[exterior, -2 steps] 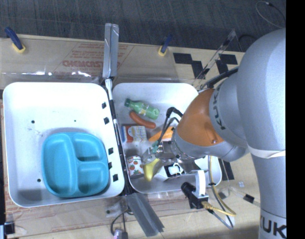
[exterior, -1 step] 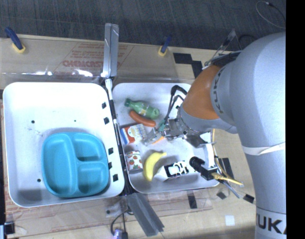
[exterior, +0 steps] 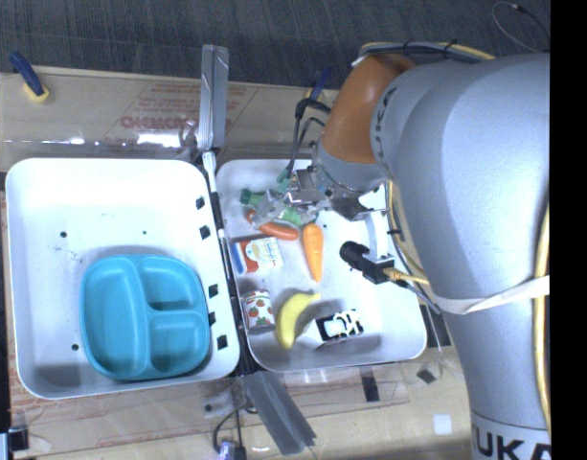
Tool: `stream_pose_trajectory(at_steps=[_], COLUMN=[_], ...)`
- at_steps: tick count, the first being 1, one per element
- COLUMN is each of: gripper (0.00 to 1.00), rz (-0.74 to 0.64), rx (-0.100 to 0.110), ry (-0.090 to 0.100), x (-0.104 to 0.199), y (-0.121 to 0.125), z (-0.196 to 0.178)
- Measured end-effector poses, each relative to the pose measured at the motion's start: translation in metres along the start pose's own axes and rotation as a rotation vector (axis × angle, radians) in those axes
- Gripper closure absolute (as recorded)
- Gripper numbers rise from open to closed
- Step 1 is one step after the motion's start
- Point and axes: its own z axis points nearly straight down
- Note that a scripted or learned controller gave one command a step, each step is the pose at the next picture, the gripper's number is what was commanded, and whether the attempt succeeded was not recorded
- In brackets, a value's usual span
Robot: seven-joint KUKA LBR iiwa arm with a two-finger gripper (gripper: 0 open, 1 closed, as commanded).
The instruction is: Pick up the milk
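Note:
The milk (exterior: 339, 326), a small white carton with black patches, lies on its side near the front edge of the right bin (exterior: 398, 338). It rests just right of a yellow banana (exterior: 291, 316). My gripper (exterior: 295, 195) hangs low at the back of the same bin, over a green item (exterior: 259, 199) and an orange carrot (exterior: 279, 229). It is well apart from the milk. The wrist and the arm's orange band (exterior: 355, 113) hide its tip.
In the right bin are a second carrot (exterior: 313, 249), a white carton with a fruit label (exterior: 262, 254) and a strawberry-printed pack (exterior: 259, 310). The left bin (exterior: 44, 199) holds a blue sectioned plate (exterior: 145, 314). The arm's big grey body (exterior: 475, 209) overhangs the right side.

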Motion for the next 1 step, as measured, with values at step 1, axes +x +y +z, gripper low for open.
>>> stream_pose_trajectory(at_steps=[1], gripper=[0.00], rz=[-0.238], rx=[0.002], ry=[0.001], x=[-0.0049], y=[-0.0662], z=[0.0192])
